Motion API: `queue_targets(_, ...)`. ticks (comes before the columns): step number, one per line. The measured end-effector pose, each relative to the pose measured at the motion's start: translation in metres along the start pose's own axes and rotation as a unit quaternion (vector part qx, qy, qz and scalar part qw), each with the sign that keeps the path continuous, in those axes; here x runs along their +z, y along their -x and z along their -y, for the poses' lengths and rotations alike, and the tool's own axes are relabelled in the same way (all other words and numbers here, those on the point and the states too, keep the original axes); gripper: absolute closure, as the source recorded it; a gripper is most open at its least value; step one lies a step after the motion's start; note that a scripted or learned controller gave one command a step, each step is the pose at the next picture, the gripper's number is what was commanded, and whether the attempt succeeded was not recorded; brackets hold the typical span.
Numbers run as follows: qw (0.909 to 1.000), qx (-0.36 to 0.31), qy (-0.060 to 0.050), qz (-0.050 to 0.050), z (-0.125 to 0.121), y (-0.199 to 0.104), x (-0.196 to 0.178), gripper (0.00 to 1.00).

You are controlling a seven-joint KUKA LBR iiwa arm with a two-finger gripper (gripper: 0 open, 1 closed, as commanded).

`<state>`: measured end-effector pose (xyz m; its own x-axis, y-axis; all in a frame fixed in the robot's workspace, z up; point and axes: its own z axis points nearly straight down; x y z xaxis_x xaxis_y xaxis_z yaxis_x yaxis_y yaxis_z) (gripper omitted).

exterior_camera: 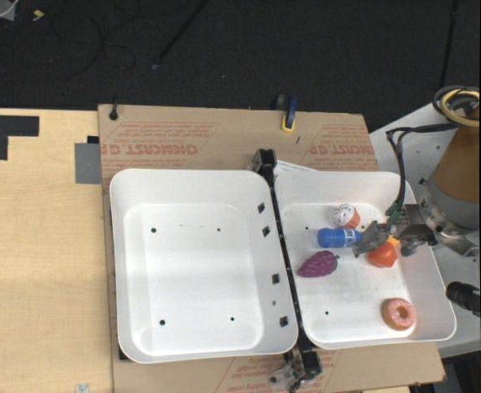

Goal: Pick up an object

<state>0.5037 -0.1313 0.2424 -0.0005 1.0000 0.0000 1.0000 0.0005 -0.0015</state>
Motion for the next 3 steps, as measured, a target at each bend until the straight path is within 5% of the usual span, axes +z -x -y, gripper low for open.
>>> queue_targets(1,1.0,0.0,-0.005,-0.002,0.031,-0.012,0.132,0.0)
queue_targets(2,1.0,-0.002,0.002,0.0,-0.073,-0.039,0.155,0.0)
queue_targets(3,1.0,0.001,0.0,0.001,-0.069,0.021,0.155,0.0)
